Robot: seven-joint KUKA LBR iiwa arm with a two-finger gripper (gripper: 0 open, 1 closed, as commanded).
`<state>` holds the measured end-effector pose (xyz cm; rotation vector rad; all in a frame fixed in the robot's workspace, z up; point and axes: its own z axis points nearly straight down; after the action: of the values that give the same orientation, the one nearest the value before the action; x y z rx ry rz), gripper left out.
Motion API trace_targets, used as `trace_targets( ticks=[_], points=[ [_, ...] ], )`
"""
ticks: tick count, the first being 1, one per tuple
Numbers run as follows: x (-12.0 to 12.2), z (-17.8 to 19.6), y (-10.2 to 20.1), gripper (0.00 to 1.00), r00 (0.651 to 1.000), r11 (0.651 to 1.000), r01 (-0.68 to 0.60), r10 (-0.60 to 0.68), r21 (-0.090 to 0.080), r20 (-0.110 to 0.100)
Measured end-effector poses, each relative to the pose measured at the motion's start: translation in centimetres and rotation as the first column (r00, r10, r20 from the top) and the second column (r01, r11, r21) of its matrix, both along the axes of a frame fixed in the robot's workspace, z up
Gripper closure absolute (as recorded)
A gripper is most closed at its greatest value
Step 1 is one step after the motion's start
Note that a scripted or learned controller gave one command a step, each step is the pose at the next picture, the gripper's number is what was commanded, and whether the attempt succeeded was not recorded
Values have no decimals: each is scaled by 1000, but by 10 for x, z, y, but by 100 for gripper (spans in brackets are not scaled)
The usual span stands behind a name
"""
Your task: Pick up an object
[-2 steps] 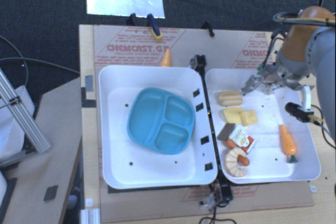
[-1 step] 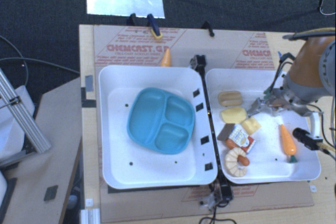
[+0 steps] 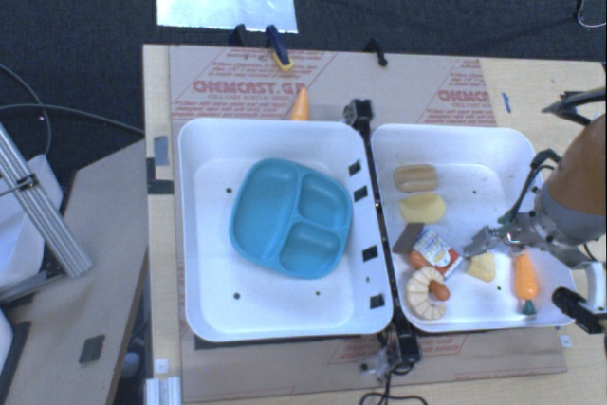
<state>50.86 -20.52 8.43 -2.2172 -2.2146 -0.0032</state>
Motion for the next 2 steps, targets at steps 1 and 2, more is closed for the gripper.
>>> trace_targets(
  ticks=[1,2],
  points=[
    [5,11,-1,100,1000,1000,-3,3,-7,8],
    [50,13,69,100,1000,1000,-12,12,-6,9]
  ],
)
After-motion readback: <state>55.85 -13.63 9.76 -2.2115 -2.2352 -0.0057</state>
